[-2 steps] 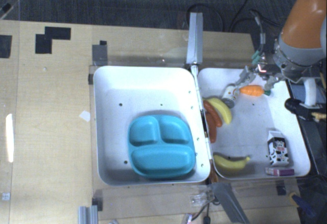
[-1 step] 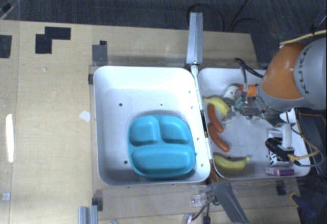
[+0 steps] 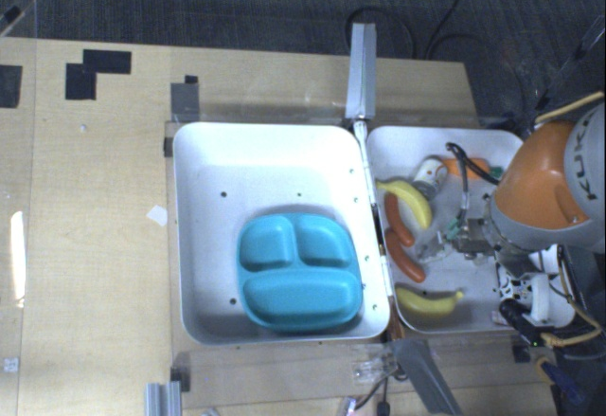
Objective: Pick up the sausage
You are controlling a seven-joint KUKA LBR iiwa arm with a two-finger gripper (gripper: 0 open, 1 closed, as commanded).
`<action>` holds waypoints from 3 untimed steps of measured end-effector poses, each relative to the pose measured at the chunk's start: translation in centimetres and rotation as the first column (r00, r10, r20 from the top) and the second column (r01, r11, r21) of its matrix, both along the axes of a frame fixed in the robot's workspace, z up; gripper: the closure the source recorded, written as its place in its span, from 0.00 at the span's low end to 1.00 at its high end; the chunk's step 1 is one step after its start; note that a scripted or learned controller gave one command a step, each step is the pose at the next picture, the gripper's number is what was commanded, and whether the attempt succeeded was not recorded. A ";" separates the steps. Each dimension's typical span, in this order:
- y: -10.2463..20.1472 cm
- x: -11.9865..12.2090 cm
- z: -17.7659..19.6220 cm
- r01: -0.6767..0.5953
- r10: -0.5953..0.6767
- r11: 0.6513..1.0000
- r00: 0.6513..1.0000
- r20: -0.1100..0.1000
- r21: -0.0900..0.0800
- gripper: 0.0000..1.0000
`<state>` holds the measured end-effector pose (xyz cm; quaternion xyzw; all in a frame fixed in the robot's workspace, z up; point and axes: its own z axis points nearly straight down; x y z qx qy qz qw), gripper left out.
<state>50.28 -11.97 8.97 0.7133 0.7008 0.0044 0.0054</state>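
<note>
Two red-orange sausages lie along the left side of the right bin (image 3: 478, 136): one sausage (image 3: 397, 219) just under a banana, the other sausage (image 3: 409, 264) below it. My gripper (image 3: 443, 237) hangs low in the middle of that bin, just right of the sausages and close to the lower one. It is dark and cluttered with cables. I see nothing lifted off the bin floor.
A yellow banana (image 3: 411, 200) curves above the sausages and a second banana (image 3: 429, 300) lies at the bin's front. An orange item (image 3: 476, 166) sits behind the gripper. The left bin (image 3: 218, 158) holds a blue compartment plate (image 3: 298, 270).
</note>
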 end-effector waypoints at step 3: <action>-7.7 9.8 17.6 0.089 -0.089 0.996 0.996 -0.006 -0.001 0.00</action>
